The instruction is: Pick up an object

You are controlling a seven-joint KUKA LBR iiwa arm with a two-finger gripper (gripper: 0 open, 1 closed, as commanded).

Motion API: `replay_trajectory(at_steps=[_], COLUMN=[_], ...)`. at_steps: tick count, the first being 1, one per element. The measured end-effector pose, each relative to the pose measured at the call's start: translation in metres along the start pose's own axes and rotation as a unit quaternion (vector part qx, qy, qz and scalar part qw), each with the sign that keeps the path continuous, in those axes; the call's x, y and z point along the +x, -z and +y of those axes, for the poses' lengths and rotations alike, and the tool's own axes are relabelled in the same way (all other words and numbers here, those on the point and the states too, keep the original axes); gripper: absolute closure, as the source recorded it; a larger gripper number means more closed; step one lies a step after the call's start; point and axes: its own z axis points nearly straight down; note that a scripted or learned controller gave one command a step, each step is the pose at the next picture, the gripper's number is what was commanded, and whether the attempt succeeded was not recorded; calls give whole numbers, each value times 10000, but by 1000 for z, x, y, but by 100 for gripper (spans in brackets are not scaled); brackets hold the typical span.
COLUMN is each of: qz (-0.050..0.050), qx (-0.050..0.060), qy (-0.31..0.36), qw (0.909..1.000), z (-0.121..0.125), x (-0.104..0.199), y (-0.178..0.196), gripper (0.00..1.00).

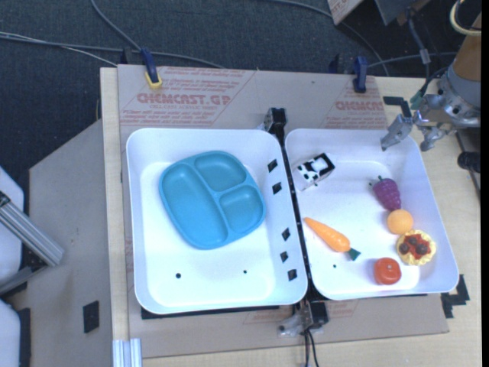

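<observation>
1. A blue clamp (pixel 151 72) with a yellow tip grips the bench board (pixel 229 90) at the 11 o'clock corner of the left bin; a second blue clamp (pixel 359 73) sits above the right bin at about 12 o'clock.
2. The left bin (pixel 145 281), shallow and white, carries a light-blue divided plate (pixel 212 198) with three compartments, lying toward the bin's upper middle.
3. Black clips (pixel 275 167) run down the seam where the two bins meet.
4. In the right bin (pixel 344 147), a small black-and-white toy (pixel 314 170), possibly a cow, lies at about 10 o'clock, close to the seam.
5. An orange toy carrot (pixel 330 235) with a green stub lies at about 7 o'clock, slanting down to the right.
6. A red toy tomato (pixel 387 271) sits at about 5 o'clock, just beside a yellow pastry-like toy (pixel 416 247) with a red centre.
7. A small orange ball-shaped fruit (pixel 399 222) rests just above the pastry toy, and a purple bunch of toy grapes (pixel 387 193) lies just above that, at about 3 o'clock.
8. The gripper (pixel 409 136) hangs over the right bin's 1 o'clock corner, fingers spread apart and holding nothing, well apart from every toy; the nearest is the grapes, below it.
9. The grey arm (pixel 462 90) reaches in from the right edge.
</observation>
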Motion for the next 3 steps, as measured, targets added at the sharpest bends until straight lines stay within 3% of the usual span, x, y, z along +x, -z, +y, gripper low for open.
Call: replay_trajectory(at_steps=[1,3], qz=[-20,-10], qx=[-79,-48], qy=[19,23], qw=[10000,10000], z=[3,-7], x=[1,16], y=[11,-91], gripper=[0,0])
